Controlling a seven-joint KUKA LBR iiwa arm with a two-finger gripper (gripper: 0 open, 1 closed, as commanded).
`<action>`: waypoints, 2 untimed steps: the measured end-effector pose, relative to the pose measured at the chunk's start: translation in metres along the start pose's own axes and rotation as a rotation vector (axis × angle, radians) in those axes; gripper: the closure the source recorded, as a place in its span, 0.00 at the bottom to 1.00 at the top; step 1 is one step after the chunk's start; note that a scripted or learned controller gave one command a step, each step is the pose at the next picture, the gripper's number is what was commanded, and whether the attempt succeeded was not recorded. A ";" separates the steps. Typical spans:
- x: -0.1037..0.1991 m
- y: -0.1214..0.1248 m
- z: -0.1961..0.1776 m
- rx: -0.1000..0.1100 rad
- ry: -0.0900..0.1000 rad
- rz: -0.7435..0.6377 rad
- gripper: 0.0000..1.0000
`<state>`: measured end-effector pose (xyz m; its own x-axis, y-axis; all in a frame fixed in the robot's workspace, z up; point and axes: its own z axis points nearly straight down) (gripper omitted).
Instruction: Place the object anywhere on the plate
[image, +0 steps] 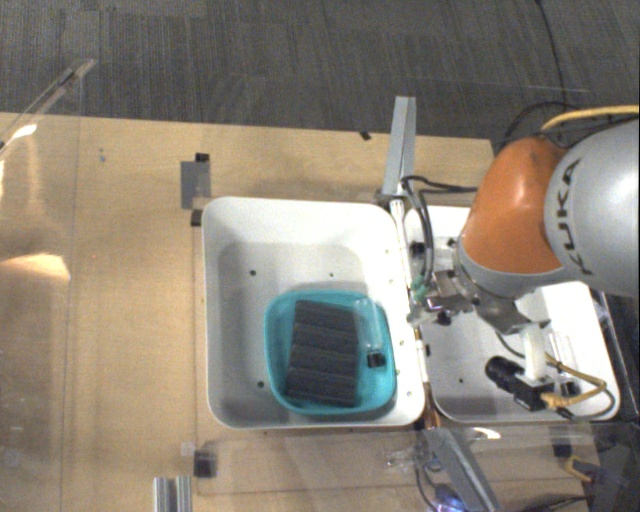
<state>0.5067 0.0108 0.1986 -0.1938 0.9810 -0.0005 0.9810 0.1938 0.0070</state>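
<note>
A teal plate (380, 330) lies in the left white bin (230, 300), toward its front right. On the plate rests a dark grey ridged block (322, 352), lying flat and covering most of it. A small black piece (375, 358) sits at the plate's right rim, beside the block. My gripper (432, 296) hangs under the orange wrist band, over the wall between the two bins and just right of the plate. The wrist hides most of it, and I see nothing held in it.
The right white bin (470, 390) lies largely under the arm, with a bare strip of floor showing at its front. A grey post (401, 140) stands behind the gap between the bins. Wooden bench extends to the left.
</note>
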 end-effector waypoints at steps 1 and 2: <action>0.000 0.000 0.000 0.000 0.000 0.001 0.00; -0.041 -0.026 -0.059 -0.001 -0.001 0.011 0.00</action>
<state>0.4891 -0.0341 0.2574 -0.1828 0.9831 -0.0019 0.9831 0.1829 0.0083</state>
